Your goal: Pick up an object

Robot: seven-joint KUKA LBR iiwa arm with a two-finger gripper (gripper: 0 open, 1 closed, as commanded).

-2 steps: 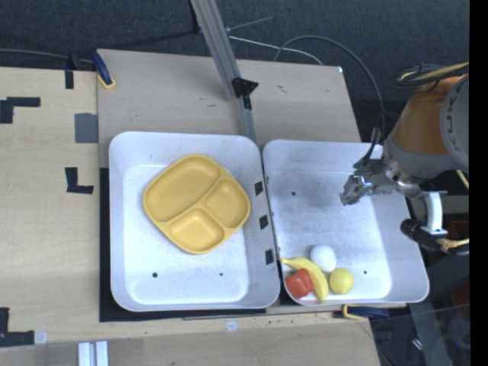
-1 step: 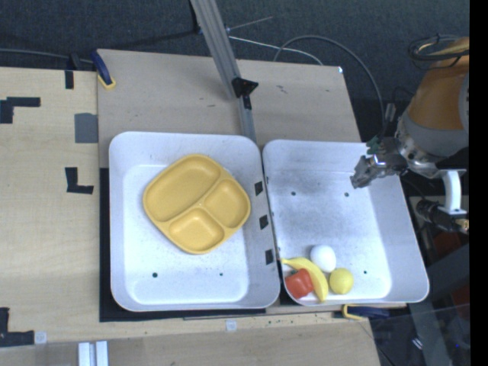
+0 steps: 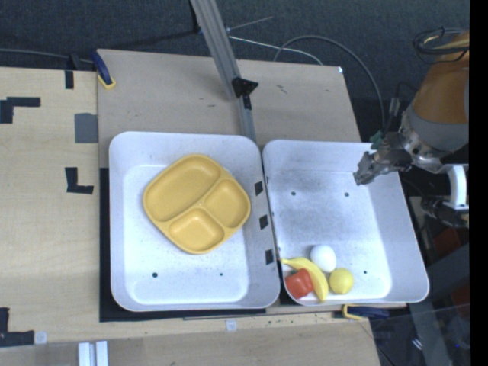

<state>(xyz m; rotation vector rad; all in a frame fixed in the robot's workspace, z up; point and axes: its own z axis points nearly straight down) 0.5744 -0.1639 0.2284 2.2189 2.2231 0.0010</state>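
In the right bin (image 3: 335, 204), near its front edge, lie a white ball (image 3: 323, 257), a yellow banana (image 3: 311, 274), a red piece (image 3: 300, 283) and a small yellow fruit (image 3: 341, 280), all close together. My gripper (image 3: 367, 169) hangs over the bin's back right corner, well away from those objects. Nothing shows between its tips.
The left bin (image 3: 130, 227) holds a yellow divided plate (image 3: 197, 203). A grey metal pole (image 3: 219, 40) slants in from the top toward the gap between the bins. Cables run over the bench behind the right bin.
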